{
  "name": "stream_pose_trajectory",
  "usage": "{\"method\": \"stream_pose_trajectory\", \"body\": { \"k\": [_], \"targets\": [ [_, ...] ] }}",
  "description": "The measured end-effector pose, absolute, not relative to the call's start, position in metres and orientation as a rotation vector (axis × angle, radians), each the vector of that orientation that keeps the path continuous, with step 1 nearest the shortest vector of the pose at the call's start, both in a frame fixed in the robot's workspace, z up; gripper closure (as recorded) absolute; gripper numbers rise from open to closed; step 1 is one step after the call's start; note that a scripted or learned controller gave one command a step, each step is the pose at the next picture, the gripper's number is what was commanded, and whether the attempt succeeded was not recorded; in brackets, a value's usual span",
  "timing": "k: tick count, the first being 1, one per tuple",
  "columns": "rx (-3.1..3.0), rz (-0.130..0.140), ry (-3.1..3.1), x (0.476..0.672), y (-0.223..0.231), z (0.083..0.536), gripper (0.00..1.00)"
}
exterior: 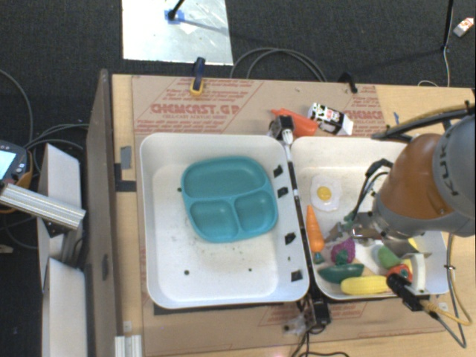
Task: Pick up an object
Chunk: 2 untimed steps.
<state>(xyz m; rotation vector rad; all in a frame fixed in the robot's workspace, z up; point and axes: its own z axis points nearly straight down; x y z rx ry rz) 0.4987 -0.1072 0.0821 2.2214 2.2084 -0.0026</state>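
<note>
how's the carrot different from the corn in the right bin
The carrot is orange and tapers to a point; the corn is yellow and blunt-ended. The carrot runs along the right bin's left wall, pointing up the view, while the corn lies crosswise by the bin's near edge. The carrot looks slimmer than the corn. Both are long toy foods lying flat.

Toy foods [349, 262] — carrot, egg, corn — scattered in right bin [357, 151].

Teal compartment plate [228, 198] lies flat in left white bin [165, 274], three compartments up. Cardboard sheet [223, 99] with red print under both bins. Yellow clamp [197, 76] at cardboard far edge. Reflective square sheet [175, 21] on dark floor beyond bench.
</note>
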Motion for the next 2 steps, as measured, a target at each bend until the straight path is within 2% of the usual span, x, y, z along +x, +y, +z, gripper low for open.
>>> {"method": "stream_pose_trajectory", "body": {
  "k": [1, 2],
  "targets": [
    [2.206, -0.004, 2.208, 0.559, -0.097, 0.087, 0.00],
    [2.209, 0.008, 2.224, 0.619, -0.087, 0.086, 0.00]
  ]
}}
